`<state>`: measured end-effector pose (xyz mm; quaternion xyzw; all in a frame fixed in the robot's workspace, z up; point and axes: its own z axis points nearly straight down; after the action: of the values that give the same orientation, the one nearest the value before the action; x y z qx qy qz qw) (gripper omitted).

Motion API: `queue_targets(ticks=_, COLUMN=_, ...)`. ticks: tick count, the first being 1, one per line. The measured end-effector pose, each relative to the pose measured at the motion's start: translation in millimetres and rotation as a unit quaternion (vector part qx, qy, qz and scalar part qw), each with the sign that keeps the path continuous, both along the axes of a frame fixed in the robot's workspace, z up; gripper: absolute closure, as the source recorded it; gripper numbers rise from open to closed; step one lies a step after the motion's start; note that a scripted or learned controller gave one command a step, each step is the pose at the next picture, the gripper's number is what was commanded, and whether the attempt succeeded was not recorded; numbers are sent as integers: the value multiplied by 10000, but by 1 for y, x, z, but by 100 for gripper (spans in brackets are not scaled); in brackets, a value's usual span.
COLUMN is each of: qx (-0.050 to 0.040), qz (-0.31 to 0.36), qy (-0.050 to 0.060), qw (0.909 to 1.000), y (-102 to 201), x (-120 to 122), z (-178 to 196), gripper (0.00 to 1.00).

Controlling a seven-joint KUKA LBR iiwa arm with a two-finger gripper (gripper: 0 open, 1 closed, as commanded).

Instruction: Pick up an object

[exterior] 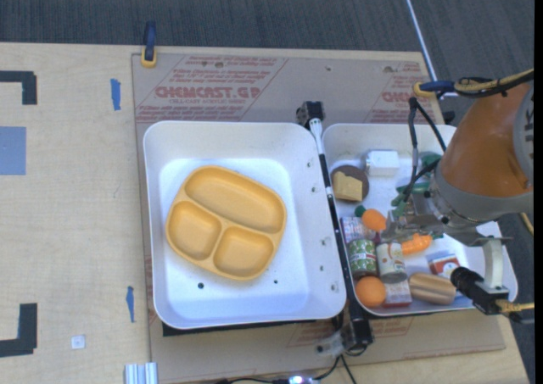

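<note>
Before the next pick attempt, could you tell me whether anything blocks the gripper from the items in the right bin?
Nothing visible does: the gripper hangs directly over the crowded items, just above the small carrot.

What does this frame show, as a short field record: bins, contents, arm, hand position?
left bin: holds a yellow three-compartment tray
right bin: crowded with small items, among them a white block, a green can, an orange ball, a carrot-like piece
arm: reaches in from the right, over the right bin
hand: low among the items, near the carrot-like piece
grasp: cannot be judged from this view
</note>
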<state>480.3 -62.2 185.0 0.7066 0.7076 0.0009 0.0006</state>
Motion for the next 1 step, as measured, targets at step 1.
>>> queue_targets(ticks=1, qx=-1, qz=-2, qy=2, qw=10000, y=0, x=0, z=0, gripper=0)
